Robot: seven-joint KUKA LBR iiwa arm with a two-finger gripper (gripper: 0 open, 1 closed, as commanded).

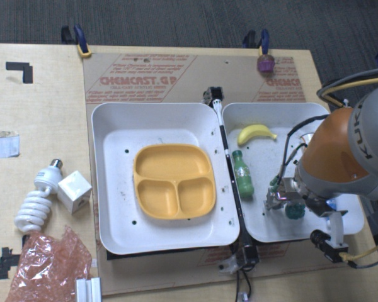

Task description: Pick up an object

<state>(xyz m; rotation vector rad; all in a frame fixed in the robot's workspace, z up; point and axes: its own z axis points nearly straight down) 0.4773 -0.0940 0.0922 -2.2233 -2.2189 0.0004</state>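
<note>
Down at 4 o'clock in the right bin, we are hovering our gripper beside a small teal object; whether it is clenched or released, we cannot tell. We are judging a straight, centred descent best. That bin is also holding 1 banana at 12 o'clock and 1 green bottle at 9. The left bin is holding 1 yellow tray.

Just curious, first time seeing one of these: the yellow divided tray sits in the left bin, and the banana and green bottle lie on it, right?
Not quite. The camera view shows the yellow tray in the left bin, but the banana and green bottle lie in the right bin.
</note>
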